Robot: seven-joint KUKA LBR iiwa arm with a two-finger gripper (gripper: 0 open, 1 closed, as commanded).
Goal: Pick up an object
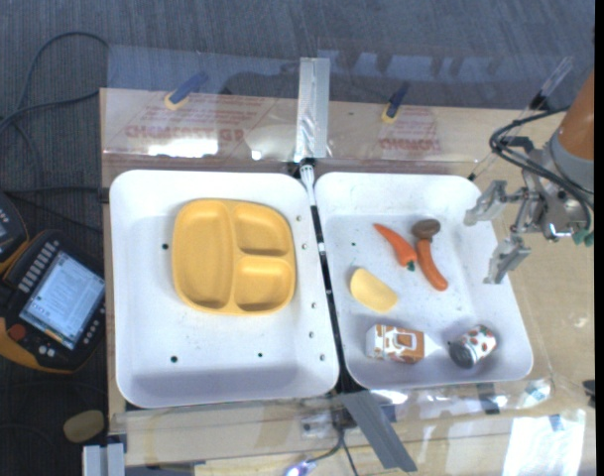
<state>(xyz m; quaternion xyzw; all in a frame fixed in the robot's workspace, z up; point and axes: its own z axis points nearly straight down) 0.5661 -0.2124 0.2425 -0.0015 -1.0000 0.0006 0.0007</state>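
Note:
The right bin holds several small items: an orange carrot-like piece, a second orange piece with a brown cap, a yellow wedge, a white and orange toy block and a grey and red rounded toy. My gripper hangs over the right bin's right edge, to the right of the capped orange piece. Its fingers are spread apart with nothing between them.
A yellow divided tray lies in the left bin. A metal bar stands behind the seam between the bins. Handheld pendants and cables lie on the floor at the left.

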